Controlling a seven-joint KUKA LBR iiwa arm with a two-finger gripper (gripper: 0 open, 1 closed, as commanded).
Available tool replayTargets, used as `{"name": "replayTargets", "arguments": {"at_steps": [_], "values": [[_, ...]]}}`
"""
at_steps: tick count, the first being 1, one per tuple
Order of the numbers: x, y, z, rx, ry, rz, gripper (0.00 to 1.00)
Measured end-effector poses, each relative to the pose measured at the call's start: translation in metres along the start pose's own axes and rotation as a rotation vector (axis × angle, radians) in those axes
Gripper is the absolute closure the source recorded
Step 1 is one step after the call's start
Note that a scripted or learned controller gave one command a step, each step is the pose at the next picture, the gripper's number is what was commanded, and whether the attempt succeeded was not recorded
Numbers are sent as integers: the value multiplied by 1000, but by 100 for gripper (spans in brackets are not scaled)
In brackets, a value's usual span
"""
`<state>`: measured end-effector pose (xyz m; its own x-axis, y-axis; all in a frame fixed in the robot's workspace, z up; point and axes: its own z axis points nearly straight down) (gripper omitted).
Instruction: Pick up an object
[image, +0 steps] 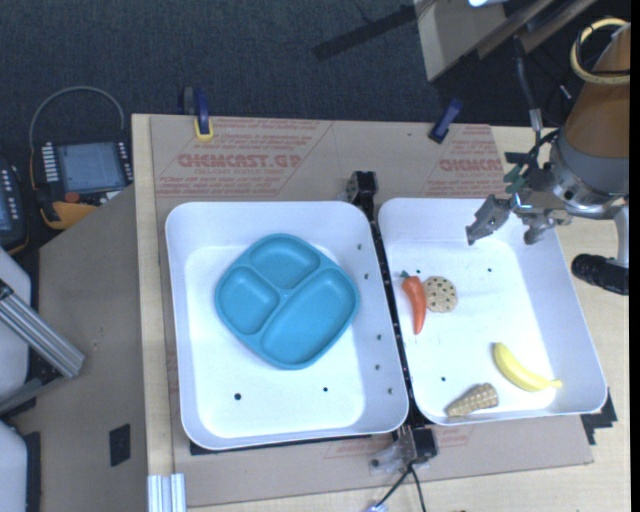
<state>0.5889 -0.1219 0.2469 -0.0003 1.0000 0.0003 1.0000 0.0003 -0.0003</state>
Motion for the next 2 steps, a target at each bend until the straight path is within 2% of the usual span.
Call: {"name": "replayTargets", "arguments": {"at_steps": [2], "values": [[-9,4,90,6,1,1,0]]}}
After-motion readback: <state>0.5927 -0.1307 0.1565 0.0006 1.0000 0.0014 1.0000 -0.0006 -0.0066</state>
